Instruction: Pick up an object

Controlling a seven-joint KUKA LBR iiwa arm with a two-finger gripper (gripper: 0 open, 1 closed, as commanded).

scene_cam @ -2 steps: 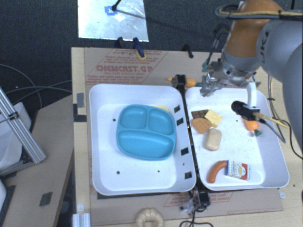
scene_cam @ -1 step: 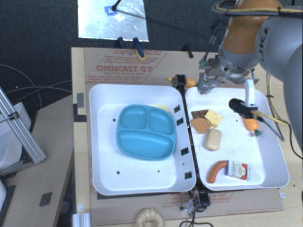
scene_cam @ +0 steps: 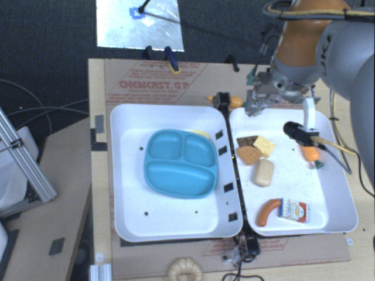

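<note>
Bench [scene_cam: 158,78] bears 2 white bins [scene_cam: 129,174], side by side.

Robotics lab, probably: grey industrial arm with orange band [scene_cam: 316,34] over two shallow white plastic bins [scene_cam: 176,227] on cardboard-covered bench [scene_cam: 158,78], loose black cables [scene_cam: 23,104].

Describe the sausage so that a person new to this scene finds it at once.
Look in the right bin, at its near edge. The sausage lies there, left of a small carton. It alone is reddish-orange, long and curved.

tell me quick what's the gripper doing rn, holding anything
Gripper: above the far edge of the right bin; whether it is open, closed or holding something cannot be told.
</note>
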